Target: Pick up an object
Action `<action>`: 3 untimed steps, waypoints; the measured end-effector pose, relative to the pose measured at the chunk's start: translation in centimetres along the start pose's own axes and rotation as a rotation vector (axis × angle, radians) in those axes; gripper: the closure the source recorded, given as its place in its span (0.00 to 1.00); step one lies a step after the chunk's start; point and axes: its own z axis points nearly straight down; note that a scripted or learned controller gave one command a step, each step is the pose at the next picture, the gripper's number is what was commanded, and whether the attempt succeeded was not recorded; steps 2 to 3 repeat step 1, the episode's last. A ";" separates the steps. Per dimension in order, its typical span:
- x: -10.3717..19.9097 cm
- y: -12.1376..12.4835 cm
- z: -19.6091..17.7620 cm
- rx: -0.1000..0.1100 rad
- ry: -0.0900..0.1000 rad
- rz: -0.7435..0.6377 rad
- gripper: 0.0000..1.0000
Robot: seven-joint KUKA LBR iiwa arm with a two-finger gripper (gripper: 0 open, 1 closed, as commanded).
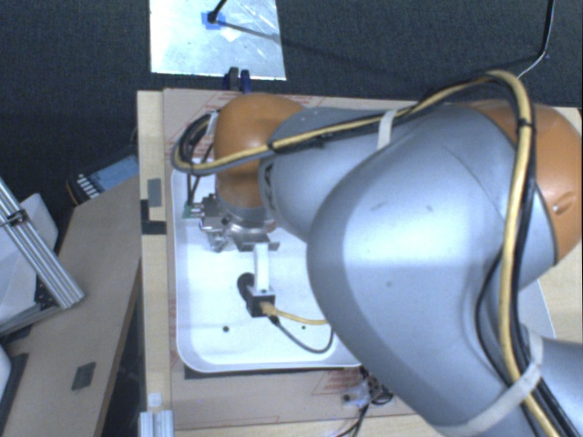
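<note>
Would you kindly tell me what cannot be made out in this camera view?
- Camera view: whether the pincer holds anything. The wrist above it hides its underside.
- Camera view: the right part of the white bin and whatever lies beyond it. The grey arm covers them.
- Camera view: a dark speck on the bin floor. It is too small to identify.

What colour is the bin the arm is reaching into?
White. The bin shows plainly in the camera view, at lower left.
</note>
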 end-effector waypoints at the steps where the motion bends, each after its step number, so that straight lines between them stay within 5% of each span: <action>1: -0.6 7.5 -3.4 -0.010 -0.001 0.006 1.00; 3: -0.6 7.5 -3.4 -0.010 -0.001 0.006 1.00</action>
